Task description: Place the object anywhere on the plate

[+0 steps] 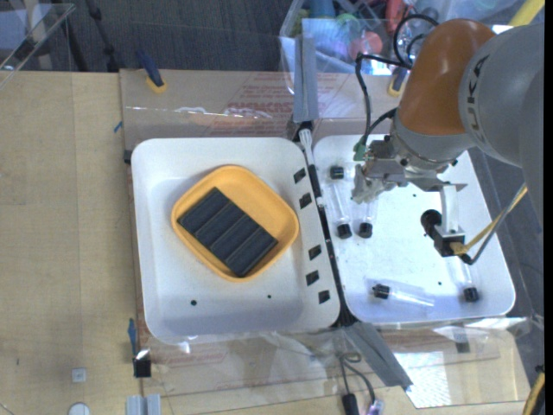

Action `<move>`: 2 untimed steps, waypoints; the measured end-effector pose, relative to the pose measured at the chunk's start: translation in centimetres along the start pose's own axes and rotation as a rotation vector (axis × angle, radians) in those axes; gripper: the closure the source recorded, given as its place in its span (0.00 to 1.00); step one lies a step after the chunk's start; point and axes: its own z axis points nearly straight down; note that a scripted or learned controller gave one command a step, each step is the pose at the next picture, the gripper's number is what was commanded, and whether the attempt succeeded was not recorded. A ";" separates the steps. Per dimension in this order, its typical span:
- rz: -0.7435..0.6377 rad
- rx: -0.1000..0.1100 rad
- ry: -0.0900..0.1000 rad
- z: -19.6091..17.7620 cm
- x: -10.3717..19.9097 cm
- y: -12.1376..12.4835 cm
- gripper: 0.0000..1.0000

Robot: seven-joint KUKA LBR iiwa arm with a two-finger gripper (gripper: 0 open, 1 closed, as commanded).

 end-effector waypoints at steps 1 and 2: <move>-0.222 0.001 0.000 1.0 1.4 -0.1 1.00; -0.230 -0.005 -0.002 1.0 -2.1 1.1 1.00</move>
